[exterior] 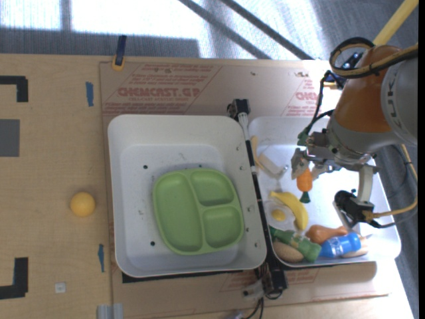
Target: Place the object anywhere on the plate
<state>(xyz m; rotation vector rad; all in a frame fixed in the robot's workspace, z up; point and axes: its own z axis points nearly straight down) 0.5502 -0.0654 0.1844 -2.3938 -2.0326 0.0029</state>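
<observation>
— Green plate point(197, 211) with three compartments: where does it lie?

— Flat in the left bin point(126, 151), toward that bin's near edge, nothing on it.

— And the gripper point(304, 168)?

— Over the right bin point(382, 244), about midway along it and nearer the wall shared with the left bin. Its fingers are pinched on a small carrot point(304, 181), orange with a green tip, which hangs between them above the bin floor.

— What lies below it?

— A banana point(294, 205) curves across a fried egg toy point(279, 213) close to the shared wall. Along the near edge of the right bin sit a green vegetable point(300, 243), a tan bread piece point(288, 252), an orange piece point(325, 232) and a blue bottle point(342, 244), crowded together. A pale wedge point(269, 163) rests near the far corner by the shared wall.

— Anything off the bins?

— A yellow ball point(82, 204) on the bench point(53, 258), well apart, beyond the left bin's outer side.
</observation>
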